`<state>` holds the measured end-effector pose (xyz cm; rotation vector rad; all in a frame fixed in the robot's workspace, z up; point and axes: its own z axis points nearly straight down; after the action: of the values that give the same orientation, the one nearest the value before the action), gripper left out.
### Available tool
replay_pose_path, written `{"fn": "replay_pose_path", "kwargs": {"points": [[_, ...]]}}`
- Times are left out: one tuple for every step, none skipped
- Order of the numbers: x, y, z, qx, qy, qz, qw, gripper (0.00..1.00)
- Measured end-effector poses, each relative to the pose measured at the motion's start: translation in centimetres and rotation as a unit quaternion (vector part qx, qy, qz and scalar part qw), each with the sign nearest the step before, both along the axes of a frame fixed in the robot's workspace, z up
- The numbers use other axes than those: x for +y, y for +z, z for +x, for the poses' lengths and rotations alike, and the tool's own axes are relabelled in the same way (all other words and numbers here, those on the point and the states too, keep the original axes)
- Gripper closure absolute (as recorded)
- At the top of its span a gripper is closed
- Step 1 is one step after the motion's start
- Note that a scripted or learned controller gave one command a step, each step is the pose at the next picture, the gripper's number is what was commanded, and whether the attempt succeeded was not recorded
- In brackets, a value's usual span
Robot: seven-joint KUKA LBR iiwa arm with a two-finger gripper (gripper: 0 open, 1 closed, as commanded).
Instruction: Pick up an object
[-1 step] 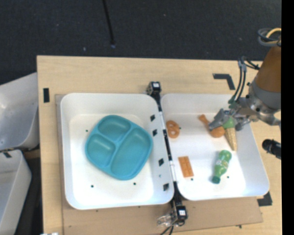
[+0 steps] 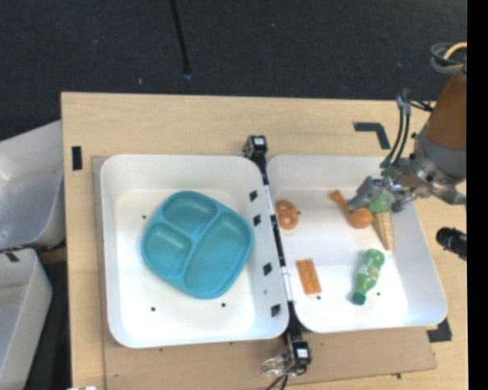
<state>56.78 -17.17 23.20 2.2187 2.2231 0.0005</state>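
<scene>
2 bins: white and shallow, side by side on the table, joined along a middle divider with black clips.
Arm: reaches in from the right edge, with the orange band uppermost and the grey wrist below it, slanting down and to the left over the upper right part of the right bin.
Cables: thin lines loop along the arm's upper side.
Gripper: low over the right bin, pointing left, right above the orange ball and the top of the cone.
Jaws: the metal parts blur together against the toys, so I cannot tell how far apart they stand or whether anything sits between them.
Left bin: holds 1 teal divided plate with 3 compartments, lying flat near the middle.
Right bin, upper part: an orange ball touching a short orange stick on its upper left, and a tan cone just beside the ball, tip pointing down.
Right bin, left side: a pretzel-shaped toy near the divider, and an orange rectangular block below it.
Right bin, lower right: a green bottle lying tilted, well apart from the block.
Table edge: black corner marks sit near the bins.
</scene>
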Motion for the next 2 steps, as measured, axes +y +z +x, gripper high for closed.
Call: {"fn": "replay_pose_path", "kwargs": {"points": [[0.5, -4.5, -0.4, 0.002, -0.001, -0.0006, 1.0, 0.0], [0.7, -8.8, -0.8, 0.002, -0.002, -0.0006, 1.0, 0.0]]}}
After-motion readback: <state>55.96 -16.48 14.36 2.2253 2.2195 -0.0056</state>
